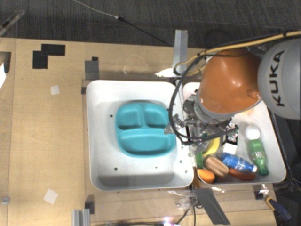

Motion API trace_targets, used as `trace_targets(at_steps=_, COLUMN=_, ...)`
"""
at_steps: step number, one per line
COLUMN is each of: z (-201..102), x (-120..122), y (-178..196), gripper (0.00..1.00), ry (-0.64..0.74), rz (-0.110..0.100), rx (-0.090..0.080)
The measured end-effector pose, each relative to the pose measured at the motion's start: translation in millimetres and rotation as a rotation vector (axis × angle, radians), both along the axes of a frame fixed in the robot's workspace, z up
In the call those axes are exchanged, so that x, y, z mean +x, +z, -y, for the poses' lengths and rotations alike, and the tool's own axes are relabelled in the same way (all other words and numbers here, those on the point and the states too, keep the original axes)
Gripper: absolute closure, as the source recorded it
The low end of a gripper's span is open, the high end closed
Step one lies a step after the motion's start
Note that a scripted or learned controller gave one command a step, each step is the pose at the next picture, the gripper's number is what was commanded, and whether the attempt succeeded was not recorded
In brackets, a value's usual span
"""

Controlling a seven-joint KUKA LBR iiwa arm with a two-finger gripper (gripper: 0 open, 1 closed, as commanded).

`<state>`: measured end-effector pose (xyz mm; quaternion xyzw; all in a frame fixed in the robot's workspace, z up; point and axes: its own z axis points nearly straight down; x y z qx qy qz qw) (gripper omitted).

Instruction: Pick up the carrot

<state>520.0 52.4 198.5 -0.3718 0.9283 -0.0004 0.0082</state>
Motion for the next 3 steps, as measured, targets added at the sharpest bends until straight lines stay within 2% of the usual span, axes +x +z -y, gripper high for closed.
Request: trace_targets(at_steps=3, z=0.0, x=0.0, y=0.0, gripper=0.0, ry=0.0, rz=0.0, rx=0.0)
